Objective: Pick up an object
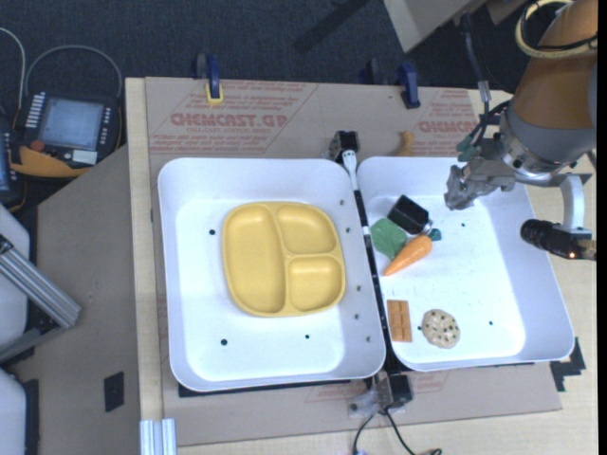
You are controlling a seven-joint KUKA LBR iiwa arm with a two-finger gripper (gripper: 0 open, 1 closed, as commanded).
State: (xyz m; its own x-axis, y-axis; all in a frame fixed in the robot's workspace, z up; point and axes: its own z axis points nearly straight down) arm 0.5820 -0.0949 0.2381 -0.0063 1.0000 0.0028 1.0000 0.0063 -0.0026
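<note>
Currently the gripper sits over the far part of the right bin, at the end of the grey arm that enters from the right with its orange band above the wrist. Finger state: cannot be determined, because the tips appear as one dark grey mass against the white floor and no gap can be resolved. No object is visible at the tips. The gripper stands apart from every object; the closest is the black block, which lies to its left. Contents of the right bin, all grouped toward the left wall: the black block; a green piece just beside it and nearer the wall; a carrot (orange, with a small green top) lying at a slant, its green end near the block and its body touching or overlapping the green piece; a wafer lying flat along the wall in the near part; a cookie just beside the wafer, to its right. The left bin carries a yellow tray with three compartments, placed roughly at centre. Both bins rest side by side on a brown board with red lettering, held at its far edge by two clamps.
</note>
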